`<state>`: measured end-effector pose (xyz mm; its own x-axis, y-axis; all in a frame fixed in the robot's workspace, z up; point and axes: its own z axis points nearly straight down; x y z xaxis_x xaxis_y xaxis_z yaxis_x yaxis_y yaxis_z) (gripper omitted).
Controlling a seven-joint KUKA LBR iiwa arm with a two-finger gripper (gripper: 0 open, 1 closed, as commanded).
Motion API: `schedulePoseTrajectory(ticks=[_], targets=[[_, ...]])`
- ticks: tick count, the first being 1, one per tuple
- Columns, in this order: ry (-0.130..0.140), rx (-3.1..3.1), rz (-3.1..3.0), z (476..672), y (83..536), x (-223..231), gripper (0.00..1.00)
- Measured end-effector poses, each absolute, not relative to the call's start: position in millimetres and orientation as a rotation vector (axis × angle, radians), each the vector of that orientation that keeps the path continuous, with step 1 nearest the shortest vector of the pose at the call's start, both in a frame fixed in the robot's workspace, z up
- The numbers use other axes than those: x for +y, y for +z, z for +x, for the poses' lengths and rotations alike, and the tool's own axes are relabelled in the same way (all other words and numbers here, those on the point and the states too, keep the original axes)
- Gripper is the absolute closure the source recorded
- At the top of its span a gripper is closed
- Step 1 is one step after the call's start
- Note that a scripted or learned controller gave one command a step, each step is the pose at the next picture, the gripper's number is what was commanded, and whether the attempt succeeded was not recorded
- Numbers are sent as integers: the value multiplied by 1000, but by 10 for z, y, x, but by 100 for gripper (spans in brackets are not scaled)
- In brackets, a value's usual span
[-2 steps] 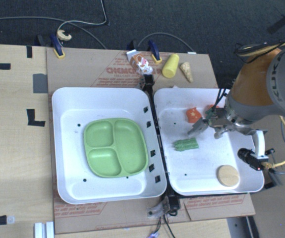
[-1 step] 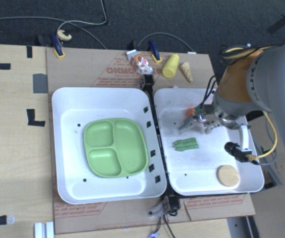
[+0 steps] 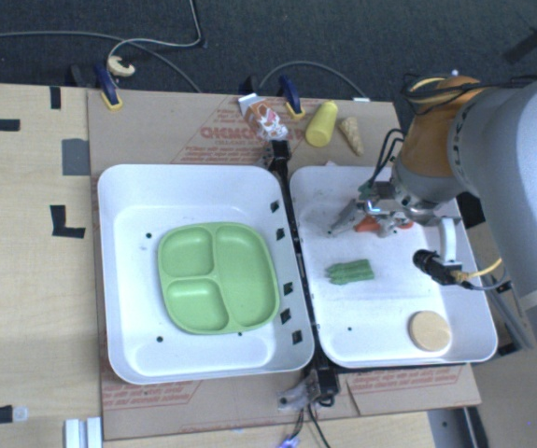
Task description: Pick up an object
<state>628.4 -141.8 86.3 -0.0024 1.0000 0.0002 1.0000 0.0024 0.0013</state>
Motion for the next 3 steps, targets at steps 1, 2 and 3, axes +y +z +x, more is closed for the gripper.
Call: schedulePoseTrajectory(ticks=[1,2,3], targets=[[3,2223,2215,6697,861,-1462,0],[0,2223,2212,6699,963,-1464,100],[-1,2223,2212,6698,961,-1463,0]])
